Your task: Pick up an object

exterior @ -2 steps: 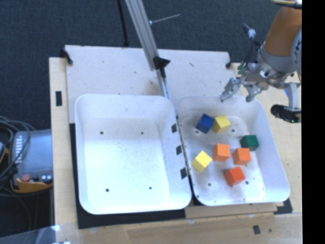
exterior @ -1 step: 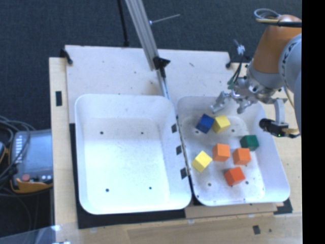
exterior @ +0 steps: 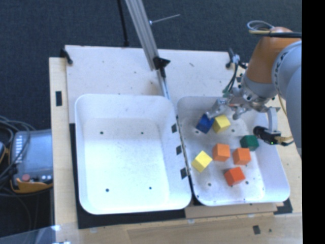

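My arm reaching into the right bin of blocks, nothing lifted yet

From the overhead camera I see the grey arm (exterior: 274, 60) enter from the right, its gripper (exterior: 231, 105) low over the far part of the right bin (exterior: 269, 187); I cannot tell how the jaws stand. Just beside it a blue block (exterior: 204, 123) and a yellow block (exterior: 221, 123) touch each other. Nearer me lie a second yellow block (exterior: 202, 161), three orange blocks (exterior: 221, 152) and a green block (exterior: 249, 142). The left bin (exterior: 84, 151) sits alongside. I judge the pick barely begun: every block rests on the bin floor, so grasping and lifting remain
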`<state>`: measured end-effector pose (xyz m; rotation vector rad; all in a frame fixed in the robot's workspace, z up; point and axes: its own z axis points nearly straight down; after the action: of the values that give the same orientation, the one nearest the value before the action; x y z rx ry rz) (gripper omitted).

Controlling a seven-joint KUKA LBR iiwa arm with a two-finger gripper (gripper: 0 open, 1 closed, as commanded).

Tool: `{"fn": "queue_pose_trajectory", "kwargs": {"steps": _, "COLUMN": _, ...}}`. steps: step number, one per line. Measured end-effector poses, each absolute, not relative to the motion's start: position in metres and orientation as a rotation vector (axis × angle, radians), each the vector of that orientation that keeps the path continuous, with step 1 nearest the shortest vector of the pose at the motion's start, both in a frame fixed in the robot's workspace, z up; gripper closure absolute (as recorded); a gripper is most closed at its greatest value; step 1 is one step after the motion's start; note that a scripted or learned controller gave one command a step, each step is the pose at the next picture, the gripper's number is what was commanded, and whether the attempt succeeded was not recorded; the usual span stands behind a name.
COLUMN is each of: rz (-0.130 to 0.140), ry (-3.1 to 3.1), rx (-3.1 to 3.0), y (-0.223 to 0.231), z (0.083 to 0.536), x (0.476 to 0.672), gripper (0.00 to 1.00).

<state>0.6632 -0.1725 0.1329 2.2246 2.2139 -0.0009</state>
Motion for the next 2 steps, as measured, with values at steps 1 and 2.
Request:
{"fn": "queue_pose_trajectory", "kwargs": {"steps": 1, "rz": 0.005, "ry": 2.208, "rx": 2.223, "y": -0.174, "z": 0.146, "x": 0.664, "gripper": 1.0}}
{"fn": "queue_pose_trajectory", "kwargs": {"steps": 2, "rz": 0.006, "ry": 2.209, "rx": 2.224, "y": -0.181, "z": 0.196, "x": 0.672, "gripper": 1.0}}
